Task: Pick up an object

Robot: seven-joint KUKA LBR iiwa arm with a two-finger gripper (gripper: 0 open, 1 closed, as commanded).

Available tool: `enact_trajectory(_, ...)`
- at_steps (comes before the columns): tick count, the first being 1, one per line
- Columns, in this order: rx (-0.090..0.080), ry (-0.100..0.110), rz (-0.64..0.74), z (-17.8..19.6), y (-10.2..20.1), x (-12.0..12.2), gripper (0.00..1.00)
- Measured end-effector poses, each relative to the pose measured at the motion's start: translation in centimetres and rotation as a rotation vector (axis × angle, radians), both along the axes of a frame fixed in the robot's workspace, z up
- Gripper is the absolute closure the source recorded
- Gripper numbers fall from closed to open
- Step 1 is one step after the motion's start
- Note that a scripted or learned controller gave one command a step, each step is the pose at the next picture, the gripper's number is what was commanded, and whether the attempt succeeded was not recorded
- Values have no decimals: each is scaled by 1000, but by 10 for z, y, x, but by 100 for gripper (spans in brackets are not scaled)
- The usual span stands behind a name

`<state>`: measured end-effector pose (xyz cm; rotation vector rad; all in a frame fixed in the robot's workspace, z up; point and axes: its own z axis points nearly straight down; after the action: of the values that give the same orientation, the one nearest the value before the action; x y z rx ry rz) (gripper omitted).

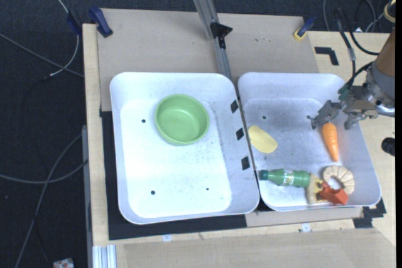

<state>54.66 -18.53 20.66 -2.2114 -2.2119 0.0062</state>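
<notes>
We see gripper [336, 115] over right bin [282, 88], fingers spread, nothing between them; carrot [331, 141] lies just below (near bin's right wall), green bottle [287, 177] and yellow piece [262, 139] further left

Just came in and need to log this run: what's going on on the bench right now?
A grey robot arm reaches in from the right, its gripper above the right bin, just over the top end of a toy carrot. Nothing is between its fingers. Also lying in that bin are a yellow piece, a green bottle and a ring-shaped toy by a red piece. The left bin holds a green bowl.
</notes>
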Motion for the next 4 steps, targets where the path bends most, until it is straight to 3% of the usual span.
enact_trajectory(2,1,1,1,-108,18,6,0)
enact_trajectory(3,-1,-9,-1,-91,17,8,100)
enact_trajectory(4,-8,-20,0,-28,10,8,100)
